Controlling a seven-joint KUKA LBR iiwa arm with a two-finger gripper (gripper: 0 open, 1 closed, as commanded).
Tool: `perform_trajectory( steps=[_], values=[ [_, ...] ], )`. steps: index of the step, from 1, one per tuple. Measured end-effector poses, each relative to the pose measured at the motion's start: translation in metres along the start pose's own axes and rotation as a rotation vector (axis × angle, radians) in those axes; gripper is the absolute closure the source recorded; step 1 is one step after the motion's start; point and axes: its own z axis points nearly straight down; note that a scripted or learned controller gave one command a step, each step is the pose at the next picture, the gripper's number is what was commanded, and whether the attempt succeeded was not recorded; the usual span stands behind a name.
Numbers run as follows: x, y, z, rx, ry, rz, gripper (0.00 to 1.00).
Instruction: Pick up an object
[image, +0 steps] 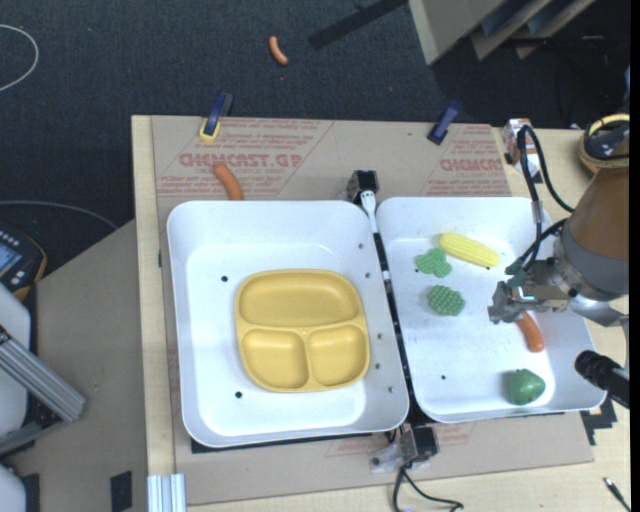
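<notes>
The right bin holds a yellow corn cob, two green broccoli-like pieces, an orange carrot and a green pepper-like item. My gripper hangs over the bin's right part, directly above the upper end of the carrot. The wrist hides the fingertips. The left bin carries a yellow divided plate.
An orange sausage-shaped toy lies on the cardboard behind the left bin, and another one lies on the dark floor. Clamps sit on the board's far edge. Cables run along the right side.
</notes>
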Motion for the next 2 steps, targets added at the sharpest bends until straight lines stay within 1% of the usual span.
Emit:
perform_trajectory(
  steps=[1, 2],
  values=[
    [0.012, 0.043, 0.006, 0.000, 0.000, -0.002, 1.00],
    [0.022, 0.097, 0.014, 0.000, 0.000, -0.003, 1.00]
  ],
)
